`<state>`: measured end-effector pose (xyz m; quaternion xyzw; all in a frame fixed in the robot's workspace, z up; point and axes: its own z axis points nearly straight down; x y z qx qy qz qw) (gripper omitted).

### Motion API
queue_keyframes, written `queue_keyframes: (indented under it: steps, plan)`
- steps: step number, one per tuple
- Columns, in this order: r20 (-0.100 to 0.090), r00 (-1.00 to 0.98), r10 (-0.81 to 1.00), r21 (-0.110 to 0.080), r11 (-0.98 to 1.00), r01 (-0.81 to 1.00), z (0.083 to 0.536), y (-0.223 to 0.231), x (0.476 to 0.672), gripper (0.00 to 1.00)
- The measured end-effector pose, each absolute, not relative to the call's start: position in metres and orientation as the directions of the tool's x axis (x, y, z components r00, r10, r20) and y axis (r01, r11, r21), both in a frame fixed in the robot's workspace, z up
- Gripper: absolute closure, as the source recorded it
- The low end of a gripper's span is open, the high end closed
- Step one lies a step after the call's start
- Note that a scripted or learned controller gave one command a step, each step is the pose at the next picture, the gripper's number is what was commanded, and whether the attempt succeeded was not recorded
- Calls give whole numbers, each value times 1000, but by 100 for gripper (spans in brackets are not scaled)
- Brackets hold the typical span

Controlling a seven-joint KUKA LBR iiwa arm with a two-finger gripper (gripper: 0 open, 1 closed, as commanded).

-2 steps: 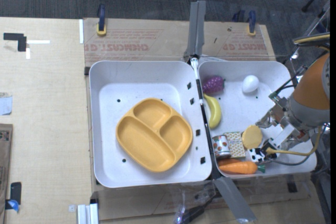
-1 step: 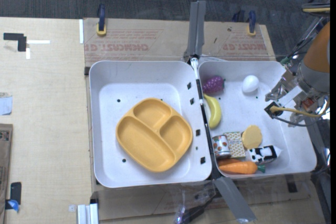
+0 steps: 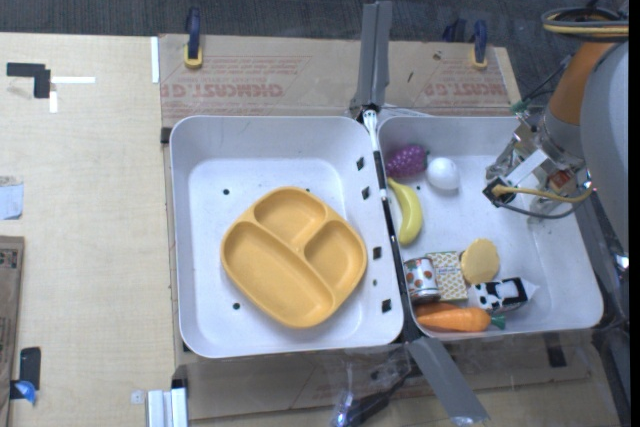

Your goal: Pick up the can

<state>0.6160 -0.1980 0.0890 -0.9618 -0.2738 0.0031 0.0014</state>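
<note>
Hand (image 3: 522,165) above far right part of right bin (image 3: 560,265) — wide or narrow, cannot tell. Can (image 3: 422,278) well apart from hand, down and left of it in view, close by bin's left wall, just above carrot (image 3: 452,318). White ball (image 3: 443,174) near hand, to its left; purple grapes (image 3: 406,159) further left, past ball. Banana (image 3: 405,210) left and slightly below. Yellow plate (image 3: 292,257) far left of hand — in left bin (image 3: 205,215).

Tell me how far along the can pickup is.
Done: nothing yet; the can lies in the right bin, beside the carrot. In hand: the tool is over that bin's right side, apart from the can. Left: reach it, grip, lift.
</note>
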Motion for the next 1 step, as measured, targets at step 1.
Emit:
queue_keyframes:
  steps: [1]
  plan:
    - [-4,966,258,-1,-966,258,165,-222,646,0]
